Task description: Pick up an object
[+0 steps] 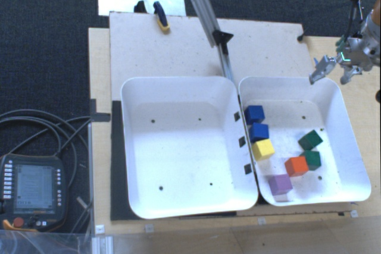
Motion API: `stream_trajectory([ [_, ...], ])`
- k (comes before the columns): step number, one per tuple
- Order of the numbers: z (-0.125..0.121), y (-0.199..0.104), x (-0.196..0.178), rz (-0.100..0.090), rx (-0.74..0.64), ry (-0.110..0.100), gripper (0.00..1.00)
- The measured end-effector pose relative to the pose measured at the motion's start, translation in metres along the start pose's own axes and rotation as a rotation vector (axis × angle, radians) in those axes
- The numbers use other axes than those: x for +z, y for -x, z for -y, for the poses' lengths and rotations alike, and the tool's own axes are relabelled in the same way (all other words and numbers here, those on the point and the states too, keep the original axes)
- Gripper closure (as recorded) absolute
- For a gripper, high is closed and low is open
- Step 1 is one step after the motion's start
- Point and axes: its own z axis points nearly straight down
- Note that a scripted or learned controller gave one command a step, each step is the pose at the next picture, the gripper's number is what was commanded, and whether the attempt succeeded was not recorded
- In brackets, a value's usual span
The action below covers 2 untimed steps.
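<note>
Grey arm with its two-finger metal claw point(334, 69) sits at the far right, above the far right corner of the right shallow white plastic bin point(350, 128). Claw fingers point(320, 70) look spread apart with nothing between them, though the view is small and a bit blurry there, so hedge on how wide.

All blocks lie in the right bin, well apart from the claw. Along the bin's left wall, far to near: dark blue cube point(254, 113), second blue cube point(259, 131) just beside it, then yellow cube point(263, 149) touching or nearly touching that one. Further right: dark green cube point(310, 140), tilted; smaller green cube point(313, 159) just near of it; orange cube point(296, 166) touching the smaller green one on its left. Pale purple cube point(280, 185) is nearest, close to the bin's near wall.

Left shallow white plastic bin point(134, 128) sits beside the right one on the pale wooden surface point(178, 44). Blue-and-yellow handled tool point(161, 16) lies at the far edge of the surface. Grey teach pendant with screen point(33, 190) sits on the dark floor at near left, cables looping off it.
</note>
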Motion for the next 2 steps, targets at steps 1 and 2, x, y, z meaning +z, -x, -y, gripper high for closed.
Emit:
stream_trajectory([
  [1,-0.001,0.000,-0.003,0.001,-0.001,0.003,0.00],
  [2,-0.006,-0.007,0.043,0.000,-0.001,0.000,0.00],
])
